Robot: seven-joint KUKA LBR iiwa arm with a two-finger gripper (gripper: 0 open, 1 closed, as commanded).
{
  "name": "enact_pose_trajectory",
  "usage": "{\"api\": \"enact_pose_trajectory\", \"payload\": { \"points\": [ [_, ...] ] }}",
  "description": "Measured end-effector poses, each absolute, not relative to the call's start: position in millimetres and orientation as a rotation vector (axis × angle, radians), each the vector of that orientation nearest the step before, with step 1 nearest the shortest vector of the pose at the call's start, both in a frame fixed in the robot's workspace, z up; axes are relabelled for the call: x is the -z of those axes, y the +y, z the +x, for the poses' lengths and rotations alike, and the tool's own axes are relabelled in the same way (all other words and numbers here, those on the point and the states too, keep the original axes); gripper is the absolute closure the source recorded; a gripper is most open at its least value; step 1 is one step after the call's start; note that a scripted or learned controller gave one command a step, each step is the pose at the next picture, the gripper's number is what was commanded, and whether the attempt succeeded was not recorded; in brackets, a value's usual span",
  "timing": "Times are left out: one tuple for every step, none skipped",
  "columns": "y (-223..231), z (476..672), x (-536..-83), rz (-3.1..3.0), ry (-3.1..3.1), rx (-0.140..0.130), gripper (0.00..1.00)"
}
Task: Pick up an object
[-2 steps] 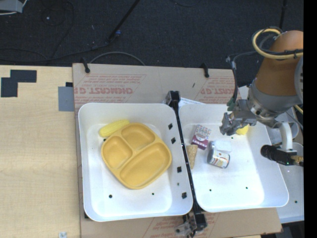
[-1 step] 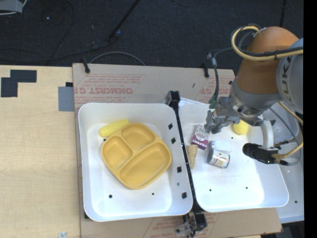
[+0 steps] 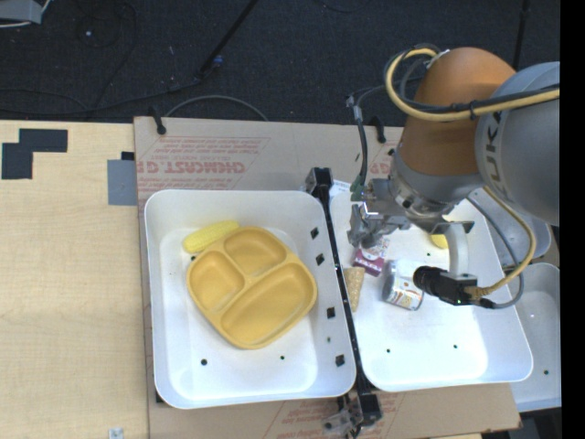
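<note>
I have the gripper (image 3: 367,234) low in the right bin (image 3: 457,364), just above the small purple object (image 3: 371,262); whether it is spread or closed I cannot tell. I'd centre over it before closing, clear of the jar (image 3: 402,294)

Open floor in right bin's (image 3: 457,364) near half, beyond small jar (image 3: 402,293).

One camera, seemingly high, looks slantwise down on both bins (image 3: 160,245)
</note>
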State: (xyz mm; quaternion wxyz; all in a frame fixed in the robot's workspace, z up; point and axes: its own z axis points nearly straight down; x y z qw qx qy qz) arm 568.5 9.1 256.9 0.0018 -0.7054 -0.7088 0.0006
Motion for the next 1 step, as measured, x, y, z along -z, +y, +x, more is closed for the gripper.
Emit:
{"api": "enact_pose_trajectory", "payload": {
  "points": [
    [62.1,572.1,-237.7,-2.213,-2.223,-0.006,1.0]
  ]
}}
